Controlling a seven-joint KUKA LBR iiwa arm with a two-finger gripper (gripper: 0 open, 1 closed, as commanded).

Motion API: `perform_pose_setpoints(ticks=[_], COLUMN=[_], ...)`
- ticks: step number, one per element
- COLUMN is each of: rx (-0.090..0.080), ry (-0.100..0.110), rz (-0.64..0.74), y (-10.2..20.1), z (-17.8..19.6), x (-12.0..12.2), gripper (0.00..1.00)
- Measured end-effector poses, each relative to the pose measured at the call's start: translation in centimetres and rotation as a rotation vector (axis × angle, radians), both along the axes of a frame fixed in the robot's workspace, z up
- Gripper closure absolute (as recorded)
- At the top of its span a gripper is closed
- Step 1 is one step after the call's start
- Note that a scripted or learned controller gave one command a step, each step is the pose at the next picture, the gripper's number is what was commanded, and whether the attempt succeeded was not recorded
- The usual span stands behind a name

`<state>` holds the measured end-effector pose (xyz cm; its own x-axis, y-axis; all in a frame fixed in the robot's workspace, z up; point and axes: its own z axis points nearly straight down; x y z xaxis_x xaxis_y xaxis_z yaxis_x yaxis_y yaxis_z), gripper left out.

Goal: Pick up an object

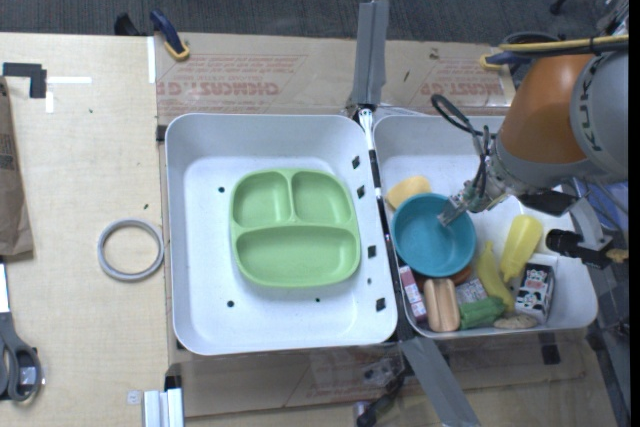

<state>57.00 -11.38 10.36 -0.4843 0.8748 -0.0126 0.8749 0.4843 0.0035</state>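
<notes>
The counter (80, 165) carried two shallow white bins side by side, and the grey arm (560, 115) with its orange band reached over the right bin (440, 140). The left bin (190, 215) held a green divided plate (295, 227), lying flat near its middle. In the right bin we saw a blue bowl (430, 237) against the wall shared with the left bin, with a yellow piece (408, 191) just behind it, a yellow bottle (520, 245) to its right, and a crowd of small items in front of it: a tan sausage-shaped piece (441, 303), a green piece (480, 312) and a black-and-white carton (537, 290). A grey ring (131, 248) lay on the counter, well apart from both bins. The end effector (462, 206) sat low at the bowl's far-right rim; whether its fingers were apart or together we could not tell, and nothing could be seen between them. We judged the step in hand to be the approach to a grasp, the bowl being the likeliest target. The next move would call for a firm pinch on the thin rim, then a straight lift clear of the neighbouring items.
</notes>
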Motion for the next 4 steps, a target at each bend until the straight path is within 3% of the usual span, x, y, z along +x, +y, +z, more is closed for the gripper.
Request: perform_pose_setpoints(ticks=[1,2,3,4], rx=[0.009,0.01,0.009,0.006], ry=[0.002,0.005,0.008,0.011], rz=[-0.082,-0.43,-0.616,-1.008], y=[-4.5,-5.1,-1.3,5.0], z=[-0.8,-0.1,7.2,8.6], x=[0.4,3.6,7.2,8.3], gripper=[1.0,1.0,1.0,1.0])
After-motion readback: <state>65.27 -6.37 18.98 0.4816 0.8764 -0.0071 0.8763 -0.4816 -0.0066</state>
